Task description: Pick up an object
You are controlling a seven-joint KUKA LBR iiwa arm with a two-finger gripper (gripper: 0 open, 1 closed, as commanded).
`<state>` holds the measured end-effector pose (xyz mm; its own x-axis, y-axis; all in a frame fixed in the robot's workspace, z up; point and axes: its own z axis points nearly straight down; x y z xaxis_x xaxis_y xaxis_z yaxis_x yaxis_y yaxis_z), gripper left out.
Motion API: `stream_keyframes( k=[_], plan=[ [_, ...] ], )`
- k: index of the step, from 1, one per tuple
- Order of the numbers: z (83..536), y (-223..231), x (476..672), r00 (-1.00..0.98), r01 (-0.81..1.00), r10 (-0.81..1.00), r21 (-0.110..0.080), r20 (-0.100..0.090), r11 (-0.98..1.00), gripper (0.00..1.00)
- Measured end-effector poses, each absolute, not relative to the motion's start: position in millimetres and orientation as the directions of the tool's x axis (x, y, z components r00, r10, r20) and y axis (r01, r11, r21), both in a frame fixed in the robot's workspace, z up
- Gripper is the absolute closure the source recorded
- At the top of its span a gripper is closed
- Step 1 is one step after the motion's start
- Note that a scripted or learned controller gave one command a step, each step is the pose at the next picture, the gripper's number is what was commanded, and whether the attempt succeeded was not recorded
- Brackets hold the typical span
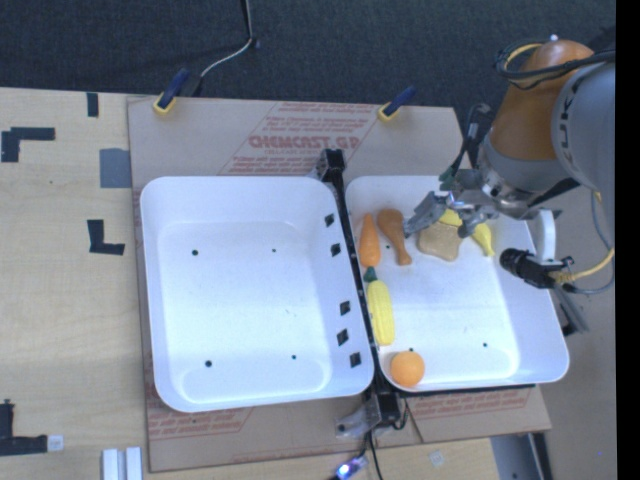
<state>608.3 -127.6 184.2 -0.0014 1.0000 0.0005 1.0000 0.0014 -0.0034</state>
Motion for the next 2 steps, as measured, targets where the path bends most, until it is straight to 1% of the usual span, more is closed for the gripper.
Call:
stream_keyframes(
  k=[1,2],
  plan=[
    [383,-98,555.0,-0.004,1.0,1.0,0.014,-0.002,0.004,0.0],
    [520,-64,590.3,-0.005,1.0,1.0,0.016,-0.003,0.005,0.0]
  ],
)
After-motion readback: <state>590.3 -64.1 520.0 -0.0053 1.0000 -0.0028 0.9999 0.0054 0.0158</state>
